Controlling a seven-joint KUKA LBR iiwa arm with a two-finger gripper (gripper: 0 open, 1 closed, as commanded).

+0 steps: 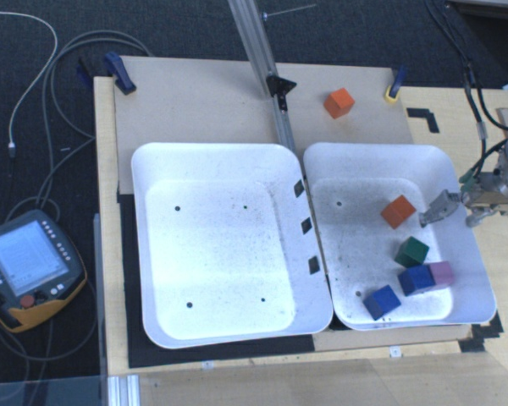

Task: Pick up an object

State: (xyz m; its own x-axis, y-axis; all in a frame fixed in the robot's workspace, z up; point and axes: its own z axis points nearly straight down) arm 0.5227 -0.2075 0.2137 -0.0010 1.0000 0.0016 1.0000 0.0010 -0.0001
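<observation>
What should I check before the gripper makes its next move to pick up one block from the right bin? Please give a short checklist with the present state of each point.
1. Gripper holds nothing: ok; it sits at the right bin's right edge, no block between its fingers.
2. Fingers open enough for a block: ok, they appear spread.
3. Nearest target free to grasp: ok; the orange block in the bin stands alone, just left of the gripper.
4. Other blocks separated: not ok; the upper blue block touches the pink block, and the green block is close above them.
5. Lower blue block clear of the wall: cannot tell.
</observation>
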